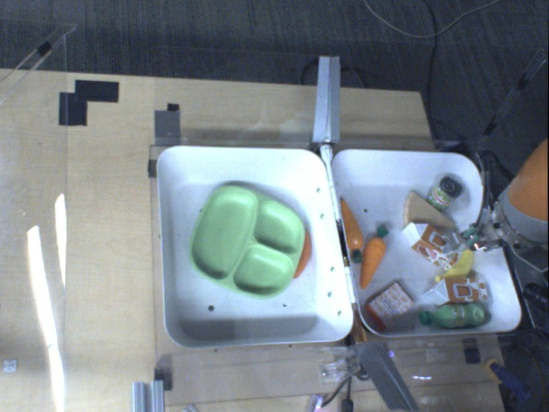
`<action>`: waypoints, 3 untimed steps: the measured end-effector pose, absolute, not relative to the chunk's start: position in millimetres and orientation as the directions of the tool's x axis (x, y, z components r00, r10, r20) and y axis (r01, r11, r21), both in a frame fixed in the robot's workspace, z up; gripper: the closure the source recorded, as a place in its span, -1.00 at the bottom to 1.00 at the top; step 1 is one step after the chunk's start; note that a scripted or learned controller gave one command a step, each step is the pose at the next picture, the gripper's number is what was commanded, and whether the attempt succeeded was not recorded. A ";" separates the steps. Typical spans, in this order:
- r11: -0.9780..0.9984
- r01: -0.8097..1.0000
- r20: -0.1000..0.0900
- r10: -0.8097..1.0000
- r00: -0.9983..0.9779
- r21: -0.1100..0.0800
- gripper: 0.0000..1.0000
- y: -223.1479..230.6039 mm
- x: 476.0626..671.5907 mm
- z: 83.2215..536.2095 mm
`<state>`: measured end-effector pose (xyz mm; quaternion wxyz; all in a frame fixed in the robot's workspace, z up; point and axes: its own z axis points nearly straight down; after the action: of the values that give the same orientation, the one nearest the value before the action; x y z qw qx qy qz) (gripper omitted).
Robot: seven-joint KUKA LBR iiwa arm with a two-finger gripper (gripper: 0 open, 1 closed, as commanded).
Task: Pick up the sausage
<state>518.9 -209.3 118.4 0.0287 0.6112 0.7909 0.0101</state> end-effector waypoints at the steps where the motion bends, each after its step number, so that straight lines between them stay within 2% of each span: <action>1: 0.332 0.941 -0.050 0.943 -0.329 0.065 1.00 -209.9 511.2 113.3; 2: 0.328 0.944 -0.010 0.945 -0.328 0.013 -1.00 -205.6 492.3 89.1; 3: 0.236 0.972 -0.001 0.972 -0.236 0.003 -1.00 -204.4 536.2 143.3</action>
<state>536.2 -204.4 143.3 0.0015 0.6179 0.7863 0.0008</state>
